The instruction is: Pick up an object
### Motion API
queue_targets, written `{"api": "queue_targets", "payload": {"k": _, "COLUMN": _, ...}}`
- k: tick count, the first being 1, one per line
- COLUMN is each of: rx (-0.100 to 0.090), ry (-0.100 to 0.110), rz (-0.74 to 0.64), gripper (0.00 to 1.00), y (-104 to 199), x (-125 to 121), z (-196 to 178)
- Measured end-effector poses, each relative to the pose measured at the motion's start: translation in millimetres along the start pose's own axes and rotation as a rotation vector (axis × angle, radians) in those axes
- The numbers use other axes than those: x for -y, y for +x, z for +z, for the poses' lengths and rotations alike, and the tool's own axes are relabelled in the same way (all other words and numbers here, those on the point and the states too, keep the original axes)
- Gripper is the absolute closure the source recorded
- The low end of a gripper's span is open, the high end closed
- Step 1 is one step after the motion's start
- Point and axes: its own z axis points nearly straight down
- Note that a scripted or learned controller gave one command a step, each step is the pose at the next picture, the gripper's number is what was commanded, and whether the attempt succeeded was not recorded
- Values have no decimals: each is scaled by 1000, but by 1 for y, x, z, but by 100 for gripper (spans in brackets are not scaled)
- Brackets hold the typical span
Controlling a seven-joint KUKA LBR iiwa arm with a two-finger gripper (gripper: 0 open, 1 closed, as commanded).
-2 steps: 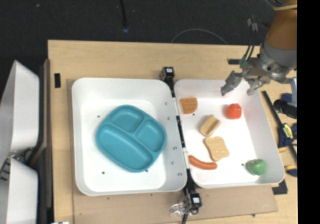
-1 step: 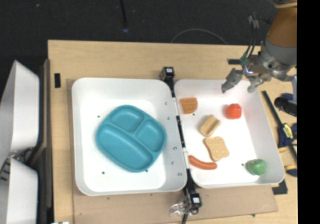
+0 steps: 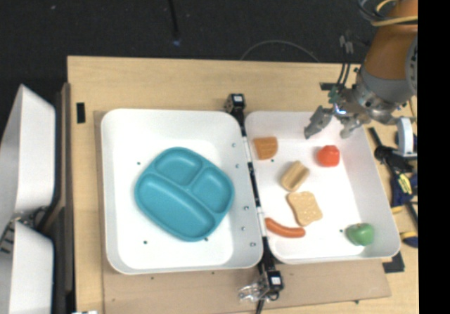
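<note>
Gripper (image 3: 333, 123) spread above red tomato (image 3: 328, 157); arm cut off right.

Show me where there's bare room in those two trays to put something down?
The left bin has bare floor around the blue plate, widest along its top. The right bin is crowded centrally; free floor lies between the tomato and green item.

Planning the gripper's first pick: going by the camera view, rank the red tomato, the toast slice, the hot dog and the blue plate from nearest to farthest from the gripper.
Gripper is over the right bin's far edge.
1. Red tomato, just below it.
2. Toast slice, mid right bin.
3. Hot dog, near edge of the right bin.
4. Blue plate, in the left bin.
</note>
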Motion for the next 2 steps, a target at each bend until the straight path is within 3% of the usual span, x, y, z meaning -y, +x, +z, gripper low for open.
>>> {"api": "queue_targets", "payload": {"k": 2, "rx": 0, "ry": 0, "rz": 3, "gripper": 0, "y": 1, "x": 1, "z": 115}}
